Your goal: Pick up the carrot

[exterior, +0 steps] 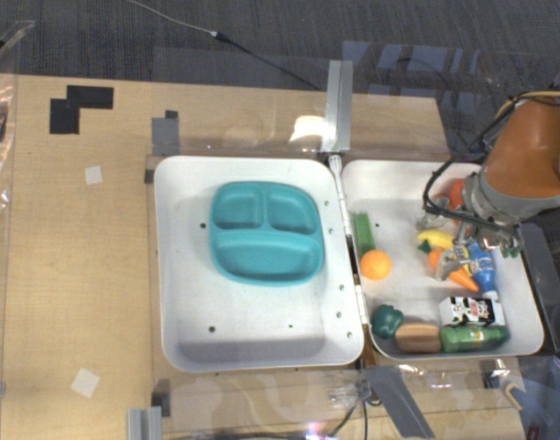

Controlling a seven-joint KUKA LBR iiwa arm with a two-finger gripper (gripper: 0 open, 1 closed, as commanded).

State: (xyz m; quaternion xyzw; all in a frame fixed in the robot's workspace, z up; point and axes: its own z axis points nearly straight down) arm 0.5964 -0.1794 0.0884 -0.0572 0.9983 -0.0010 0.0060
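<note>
Since the gripper (465, 253) hangs low in the right bin (403, 186) right over the carrot (460, 279), with a banana (435, 240) and blue item (482, 271) crowding it, we judge it may grab or knock a neighbour instead. We cannot tell how its jaws stand. We count two bins, one teal tray (264, 232), one orange (375, 264), one carrot, one banana.

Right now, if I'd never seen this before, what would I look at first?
Probably the big teal plate with three sections, lying alone in the middle of the left bin. Next, the jumble of toy food in the right bin, like the orange ball near its left wall. The grey arm with its orange band reaches in from the right, its gripper down among the pieces by the carrot.
</note>
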